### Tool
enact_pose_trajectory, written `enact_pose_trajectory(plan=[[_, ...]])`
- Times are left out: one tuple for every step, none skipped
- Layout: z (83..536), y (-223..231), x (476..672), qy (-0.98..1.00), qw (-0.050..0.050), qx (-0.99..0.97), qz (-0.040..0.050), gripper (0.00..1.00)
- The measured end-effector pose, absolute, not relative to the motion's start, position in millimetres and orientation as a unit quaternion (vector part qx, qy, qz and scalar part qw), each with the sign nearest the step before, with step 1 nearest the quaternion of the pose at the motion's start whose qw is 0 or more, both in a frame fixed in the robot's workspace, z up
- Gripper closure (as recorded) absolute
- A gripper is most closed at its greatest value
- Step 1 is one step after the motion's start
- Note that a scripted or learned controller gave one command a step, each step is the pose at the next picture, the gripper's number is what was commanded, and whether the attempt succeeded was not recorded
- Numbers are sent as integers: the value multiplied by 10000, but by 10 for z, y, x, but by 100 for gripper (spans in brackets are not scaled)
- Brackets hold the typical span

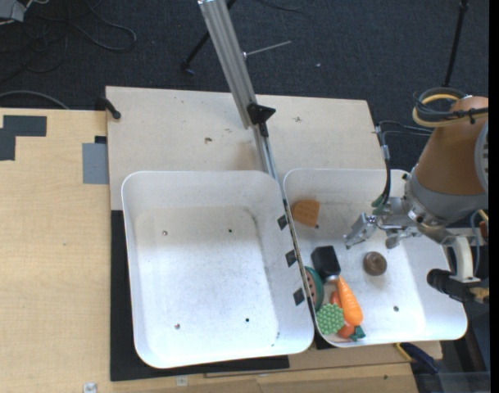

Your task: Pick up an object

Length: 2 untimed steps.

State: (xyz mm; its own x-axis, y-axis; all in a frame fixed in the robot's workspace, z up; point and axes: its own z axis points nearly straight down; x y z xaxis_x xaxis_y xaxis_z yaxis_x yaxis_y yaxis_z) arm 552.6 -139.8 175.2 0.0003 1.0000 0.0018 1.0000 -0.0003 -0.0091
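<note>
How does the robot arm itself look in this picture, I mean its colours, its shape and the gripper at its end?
The arm is thick and rounded, with a broad orange-brown section above a grey wrist part. At its end sits a small gripper of bare silvery metal with thin fingers. A yellowish cable loop lies behind the arm's top.

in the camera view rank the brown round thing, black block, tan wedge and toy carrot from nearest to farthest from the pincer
1. Small brown round object: just below-right of the pincer.
2. Black rectangular block: below-left of it, about as near; too close to call against the first.
3. Tan wedge-shaped piece: further left, by the bin divider.
4. Orange toy carrot: farthest, toward the bin's front edge.
</note>
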Motion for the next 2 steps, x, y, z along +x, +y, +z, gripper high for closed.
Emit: enact_pose_trajectory(plan=[[1307, -1347, 5493, -7071, 35, -7071, 20, 0], [1119, -1360, 5551, -7075, -57, -7067, -47, 0]])
